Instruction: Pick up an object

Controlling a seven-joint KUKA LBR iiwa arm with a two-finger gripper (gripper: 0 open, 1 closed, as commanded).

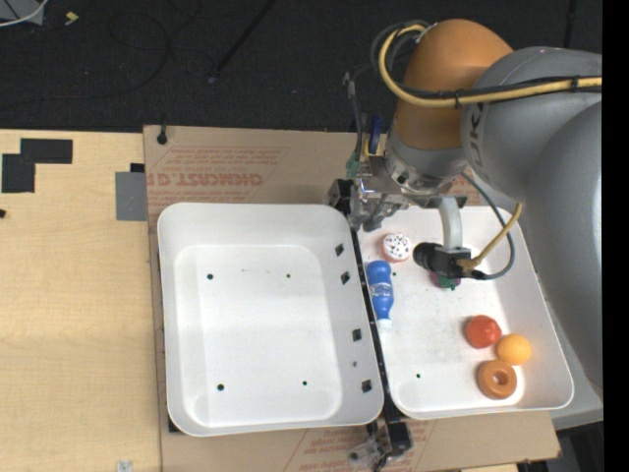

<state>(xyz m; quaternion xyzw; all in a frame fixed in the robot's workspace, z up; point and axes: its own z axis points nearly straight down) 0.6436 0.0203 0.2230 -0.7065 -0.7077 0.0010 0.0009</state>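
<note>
We judge the white dotted ball point(397, 247) to be light, stiff and prone to rolling. It lies in the right bin point(552, 367), near the jaws. Grip across its middle. We cannot tell the jaws' opening.

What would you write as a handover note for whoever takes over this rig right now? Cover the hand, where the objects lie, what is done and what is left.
Hand: at the far left corner of the right bin, above the divider; nothing visible in it, and its opening cannot be judged.
Objects, all in the right bin: blue bottle along the left wall; white spotted ball just right of the hand; red ball, orange ball and orange ring grouped at the near right.
Done: no pick visible.
Left: grasp and lift one object; the spotted ball looks closest.
</note>
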